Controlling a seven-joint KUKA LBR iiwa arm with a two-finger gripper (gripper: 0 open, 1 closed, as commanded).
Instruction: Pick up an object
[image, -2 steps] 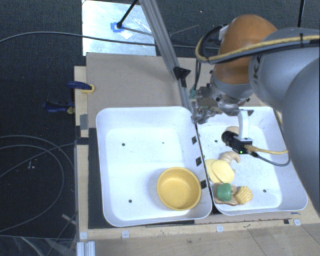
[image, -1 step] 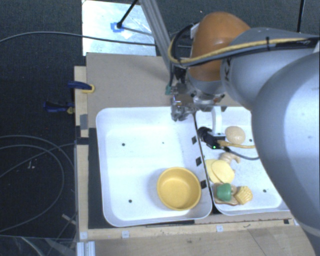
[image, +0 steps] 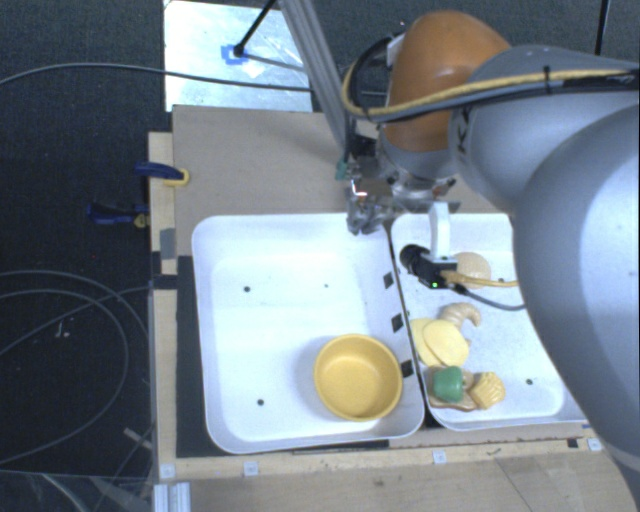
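**Two bins, one bowl, a cluster of small items**

Two shallow white bins are sitting side by side on the bench. The left bin (image: 260, 300) is holding one thing: a yellow bowl (image: 358, 376), standing upright near the bin's front right corner, close to the divide between the bins.

The right bin (image: 530, 395) is carrying a cluster of small items along its left side: a pale yellow round piece (image: 443, 343), a beige curved piece (image: 461, 314) just behind it, a cream rounded piece (image: 473, 266) further back, a green object (image: 447, 383) at the front, and a ridged yellow piece (image: 487, 389) touching the green one. That is five small items there.

The gripper (image: 372, 218) is hanging over the back edge where the two bins meet, well apart from the bowl; how its jaws are standing I cannot tell, and nothing is visibly between them.
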